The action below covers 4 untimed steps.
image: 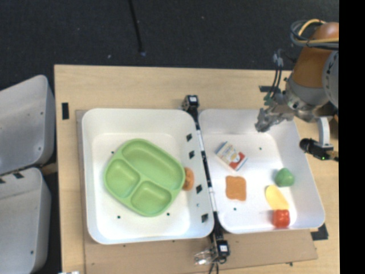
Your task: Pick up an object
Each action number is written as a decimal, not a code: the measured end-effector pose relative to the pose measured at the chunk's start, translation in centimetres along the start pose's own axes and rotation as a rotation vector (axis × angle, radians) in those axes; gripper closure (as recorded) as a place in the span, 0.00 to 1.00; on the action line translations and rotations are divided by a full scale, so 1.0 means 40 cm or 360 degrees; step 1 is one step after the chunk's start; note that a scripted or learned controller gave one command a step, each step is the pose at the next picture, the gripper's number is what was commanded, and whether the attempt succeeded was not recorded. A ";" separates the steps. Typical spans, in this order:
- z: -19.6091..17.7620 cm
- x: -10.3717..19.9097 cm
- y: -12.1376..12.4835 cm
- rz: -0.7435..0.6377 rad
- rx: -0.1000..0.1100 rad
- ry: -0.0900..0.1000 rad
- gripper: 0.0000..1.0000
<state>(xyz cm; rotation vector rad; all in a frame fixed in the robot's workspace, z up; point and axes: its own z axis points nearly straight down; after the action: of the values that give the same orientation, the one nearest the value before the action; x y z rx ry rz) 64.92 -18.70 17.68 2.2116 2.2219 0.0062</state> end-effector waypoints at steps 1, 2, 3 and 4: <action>-0.114 -0.015 0.001 0.0002 0.0002 -0.0001 1.00; -0.229 -0.019 0.005 -0.0001 0.0002 0.0000 1.00; -0.232 0.083 -0.046 0.0000 0.0011 0.0002 1.00; -0.219 0.230 -0.067 -0.0002 0.0014 0.0004 1.00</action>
<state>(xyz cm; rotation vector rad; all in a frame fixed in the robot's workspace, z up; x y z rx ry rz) 62.15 -9.50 26.41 2.2154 2.2290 -0.0010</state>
